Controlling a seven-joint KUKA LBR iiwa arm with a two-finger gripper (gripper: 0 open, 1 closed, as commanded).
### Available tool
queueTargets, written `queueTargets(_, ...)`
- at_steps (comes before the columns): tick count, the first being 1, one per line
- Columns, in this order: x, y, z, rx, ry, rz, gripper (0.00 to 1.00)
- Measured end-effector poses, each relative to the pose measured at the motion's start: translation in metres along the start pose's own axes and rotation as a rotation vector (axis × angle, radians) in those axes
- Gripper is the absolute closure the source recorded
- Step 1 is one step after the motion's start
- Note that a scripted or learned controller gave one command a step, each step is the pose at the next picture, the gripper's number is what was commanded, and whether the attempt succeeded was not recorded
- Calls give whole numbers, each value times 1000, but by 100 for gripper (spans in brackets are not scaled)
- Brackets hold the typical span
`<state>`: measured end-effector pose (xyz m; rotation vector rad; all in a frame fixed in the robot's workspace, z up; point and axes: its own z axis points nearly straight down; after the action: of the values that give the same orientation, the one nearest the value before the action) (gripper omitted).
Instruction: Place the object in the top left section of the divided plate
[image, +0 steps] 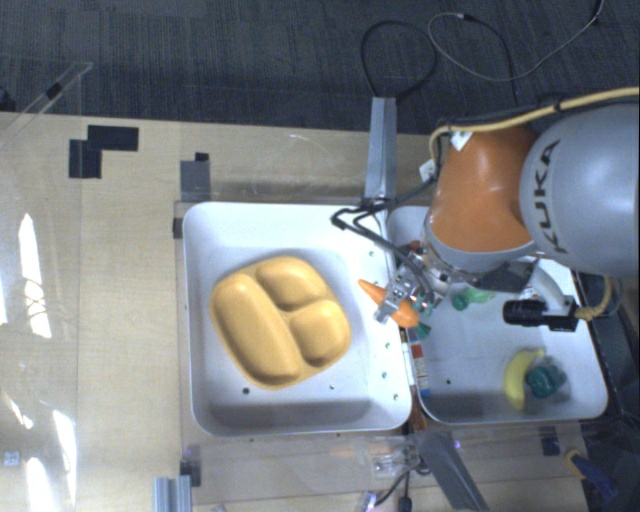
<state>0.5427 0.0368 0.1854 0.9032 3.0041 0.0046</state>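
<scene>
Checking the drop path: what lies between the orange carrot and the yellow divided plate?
Bare white bin floor in the camera view, between carrot and plate.

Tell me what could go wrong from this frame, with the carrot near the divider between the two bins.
1. The orange carrot sits at the gripper, but how firmly it is gripped is unclear; it may drop short of the yellow divided plate.
2. The carrot hangs over the rim between bins and could catch it if carried low.
3. The plate lies rotated, so its top left section is easy to mistake.
</scene>
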Motion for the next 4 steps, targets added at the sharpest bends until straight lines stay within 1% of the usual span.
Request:
queueTargets(1,30,-11,-58,-2,-3,-67,100)
queueTargets(2,-20,-8,0,0,-2,-136,100)
queueTargets(3,-21,-6,-12,-6,-8,-137,100)
queueTargets(4,21,-1,0,0,0,-182,100)
